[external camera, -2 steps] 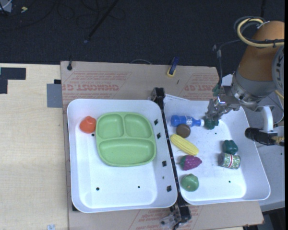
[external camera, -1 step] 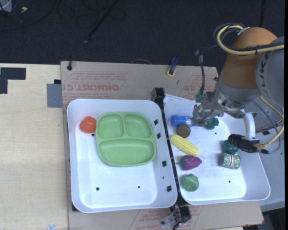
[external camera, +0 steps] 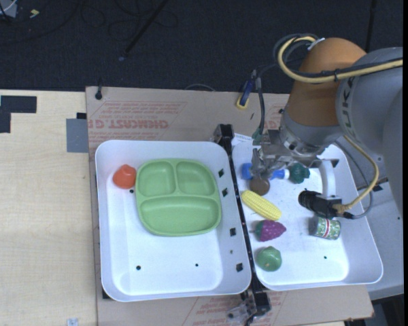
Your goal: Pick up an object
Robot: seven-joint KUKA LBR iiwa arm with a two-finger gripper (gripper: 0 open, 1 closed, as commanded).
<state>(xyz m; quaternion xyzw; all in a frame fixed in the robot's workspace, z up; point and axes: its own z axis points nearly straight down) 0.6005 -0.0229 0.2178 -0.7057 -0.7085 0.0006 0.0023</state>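
The gripper (external camera: 260, 176) is down in the right bin (external camera: 357, 263), on a small brown thing (external camera: 260, 185). Nothing is lifted yet. Its grip cannot be told.

Single fixed camera above the bench, angled downward, both white bins (external camera: 122, 277) in frame, arm (external camera: 367, 94) entering from right

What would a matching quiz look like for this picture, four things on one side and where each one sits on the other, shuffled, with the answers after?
Things:
1. green divided tray
2. orange toy
3. corn cob
4. small can

Places:
A. right bin, near its left wall
B. left bin, in the middle
C. right bin, toward its right side
D. left bin, left of the tray

Pairs: 1-B, 2-D, 3-A, 4-C
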